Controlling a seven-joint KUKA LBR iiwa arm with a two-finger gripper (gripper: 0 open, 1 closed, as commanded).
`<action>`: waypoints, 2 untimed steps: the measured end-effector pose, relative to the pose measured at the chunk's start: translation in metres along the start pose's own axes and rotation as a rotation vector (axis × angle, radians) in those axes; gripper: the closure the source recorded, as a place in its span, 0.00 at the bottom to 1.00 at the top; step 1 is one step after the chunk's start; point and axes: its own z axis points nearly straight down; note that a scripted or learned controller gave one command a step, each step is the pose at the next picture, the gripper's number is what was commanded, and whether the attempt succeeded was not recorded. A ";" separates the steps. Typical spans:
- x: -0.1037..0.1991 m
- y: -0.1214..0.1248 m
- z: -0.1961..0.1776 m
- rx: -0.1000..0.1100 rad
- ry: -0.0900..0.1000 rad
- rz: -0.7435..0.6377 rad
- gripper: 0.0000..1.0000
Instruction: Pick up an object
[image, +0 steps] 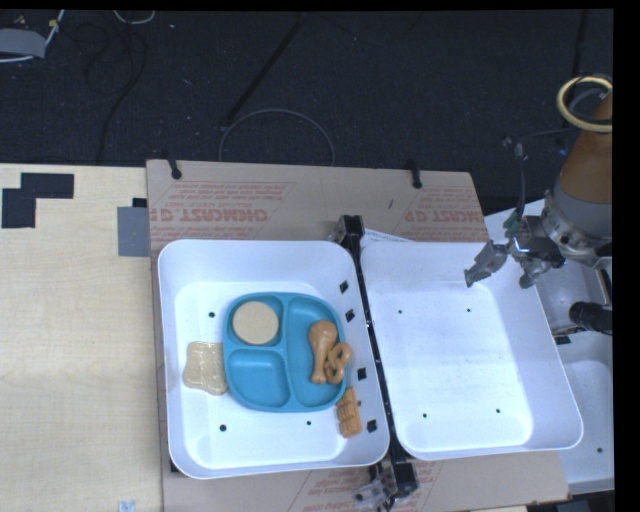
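While the gripper (505, 265) hangs spread and unloaded over the right bin (470, 440) at its 1 o'clock corner, the blue tray (268, 385) sits mid left bin (200, 450), drumstick (322, 347) at its 3 o'clock.

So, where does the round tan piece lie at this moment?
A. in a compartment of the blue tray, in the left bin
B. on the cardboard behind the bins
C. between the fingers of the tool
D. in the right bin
A: the round tan piece rests in the upper left compartment of the blue tray, which sits in the left bin, far from the tool at the right bin's far edge.
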 end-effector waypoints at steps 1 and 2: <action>0.000 0.002 -0.008 -0.012 -0.002 -0.002 0.00; -0.004 -0.001 0.055 -0.007 -0.001 -0.002 0.00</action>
